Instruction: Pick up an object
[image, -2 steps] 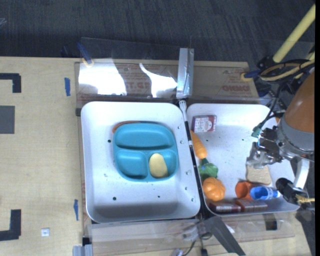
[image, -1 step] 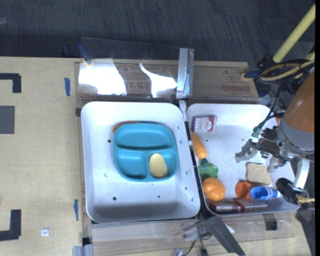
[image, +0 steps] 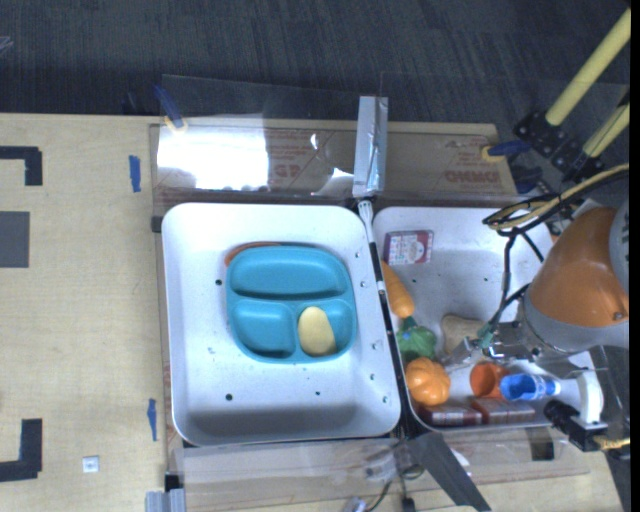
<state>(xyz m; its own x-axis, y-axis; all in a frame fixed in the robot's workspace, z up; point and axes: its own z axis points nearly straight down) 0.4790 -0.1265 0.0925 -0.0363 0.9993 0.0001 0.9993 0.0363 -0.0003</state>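
The right bin (image: 455, 265) holds a heap of small things along its near side. Among them are an orange round fruit (image: 427, 380), a green leafy piece (image: 417, 342), a carrot-like orange stick (image: 398, 293), a beige lump (image: 458, 326), a small orange cup (image: 484, 380), a blue bottle (image: 524, 387) and a dark red bar (image: 462, 414). A white and maroon packet (image: 408, 247) lies apart at the back. My gripper (image: 480, 346) hangs low over the heap, just above the orange cup and beside the beige lump. Nothing is seen lifted.
The left bin (image: 190, 300) carries a blue divided plate (image: 288, 300) with a yellow oval fruit (image: 316, 330) in its near right compartment. The grey arm with its orange band (image: 578, 285) covers the right bin's right side. Cables (image: 520, 215) hang above the bin's far right corner.
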